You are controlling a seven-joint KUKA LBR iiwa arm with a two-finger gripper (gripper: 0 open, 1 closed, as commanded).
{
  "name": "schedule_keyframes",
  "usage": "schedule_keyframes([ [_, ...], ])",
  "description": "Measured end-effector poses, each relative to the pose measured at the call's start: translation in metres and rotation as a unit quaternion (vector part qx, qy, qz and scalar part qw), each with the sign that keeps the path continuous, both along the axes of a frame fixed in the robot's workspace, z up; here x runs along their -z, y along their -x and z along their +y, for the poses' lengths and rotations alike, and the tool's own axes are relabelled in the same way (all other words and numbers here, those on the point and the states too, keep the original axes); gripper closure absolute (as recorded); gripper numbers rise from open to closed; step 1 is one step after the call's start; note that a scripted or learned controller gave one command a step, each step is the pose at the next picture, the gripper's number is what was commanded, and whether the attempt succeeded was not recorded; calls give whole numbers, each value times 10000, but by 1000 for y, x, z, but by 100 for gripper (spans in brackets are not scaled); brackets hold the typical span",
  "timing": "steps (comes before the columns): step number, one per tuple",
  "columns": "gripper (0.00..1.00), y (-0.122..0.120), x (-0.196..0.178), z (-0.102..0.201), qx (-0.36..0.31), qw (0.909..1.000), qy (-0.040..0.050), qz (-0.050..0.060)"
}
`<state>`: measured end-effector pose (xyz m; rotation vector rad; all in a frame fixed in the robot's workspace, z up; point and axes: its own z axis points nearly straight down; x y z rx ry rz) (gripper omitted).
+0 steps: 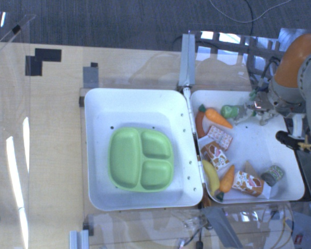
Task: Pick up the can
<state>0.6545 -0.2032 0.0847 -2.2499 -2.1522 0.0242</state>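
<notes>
The can (273, 174) is a small grey-green cylinder lying on its side near the front right corner of the right bin (259, 141). My gripper (255, 109) hangs low over the bin's back edge, well behind the can and apart from it. A green object (230, 111) lies just left of the gripper. The arm, with its orange band (295, 58), comes in from the upper right.
The right bin also holds a large carrot (216, 118), a small carrot (227, 178), a banana (212, 176) and several snack packets (219, 137). A green divided plate (141, 158) lies in the left bin (101, 118). A metal divider (186, 61) stands behind the bins.
</notes>
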Motion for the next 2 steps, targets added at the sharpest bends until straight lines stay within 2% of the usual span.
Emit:
schedule_keyframes([
  [2,0,0,0,0,1,10000,1,-4],
])
